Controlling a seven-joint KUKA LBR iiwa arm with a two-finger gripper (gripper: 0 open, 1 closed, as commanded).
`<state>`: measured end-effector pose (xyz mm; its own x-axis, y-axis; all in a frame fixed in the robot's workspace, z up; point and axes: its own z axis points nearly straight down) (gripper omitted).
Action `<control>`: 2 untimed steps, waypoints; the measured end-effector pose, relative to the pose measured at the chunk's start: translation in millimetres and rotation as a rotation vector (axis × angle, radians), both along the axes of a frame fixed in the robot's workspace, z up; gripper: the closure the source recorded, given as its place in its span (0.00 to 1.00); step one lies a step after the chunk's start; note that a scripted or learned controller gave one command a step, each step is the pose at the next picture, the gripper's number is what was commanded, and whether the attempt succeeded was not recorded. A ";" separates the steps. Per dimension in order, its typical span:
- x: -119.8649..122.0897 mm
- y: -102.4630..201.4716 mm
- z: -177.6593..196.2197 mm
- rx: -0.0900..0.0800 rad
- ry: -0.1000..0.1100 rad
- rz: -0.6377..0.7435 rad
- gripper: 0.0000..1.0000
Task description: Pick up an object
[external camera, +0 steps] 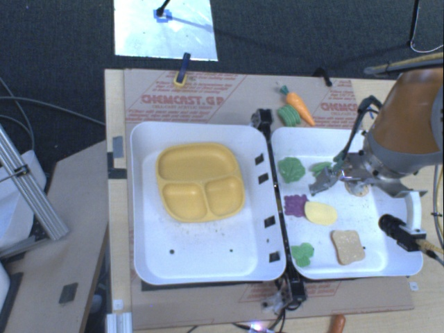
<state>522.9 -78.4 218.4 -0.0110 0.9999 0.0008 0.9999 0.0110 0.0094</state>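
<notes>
A: If you start at the left, what is in the left bin (142,207)?

B: A yellow tray (200,181) with three parts. It lies flat in the middle of that bin, all by itself. I think it is there for putting food on.

A: And the right bin (388,262)?

B: That one has the toy food, spread out so each piece can be grabbed alone. A green broccoli (291,168) is at the far left. Purple grapes (295,204) are nearer, and a yellow lemon (320,213) is touching them on the right. A small green leafy piece (302,253) sits at the near edge. A slice of toast (347,246) lies to the right of it.

A: What about outside the bins?

B: A toy carrot (299,105) lies on the cardboard, just past the far edge of the right bin.

A: Where is the arm?

B: It comes in from the right and bends down low over the right bin. The gripper (325,180) points left. It sits low, just right of the broccoli and far of the lemon. There is a bit of green right by its tip.

A: Is it holding that?

B: I cannot tell. The tip is too small and dark to see how it is set. Nothing looks lifted yet, so all the food is sitting in the bin.
</notes>
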 end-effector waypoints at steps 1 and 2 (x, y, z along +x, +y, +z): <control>-37.7 31.8 -20.7 0.001 0.012 -0.004 0.00; -36.4 40.2 -35.0 0.000 0.010 -0.007 0.00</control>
<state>486.5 -38.2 183.4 -0.0039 1.0000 0.0009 1.0000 0.0039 -0.0010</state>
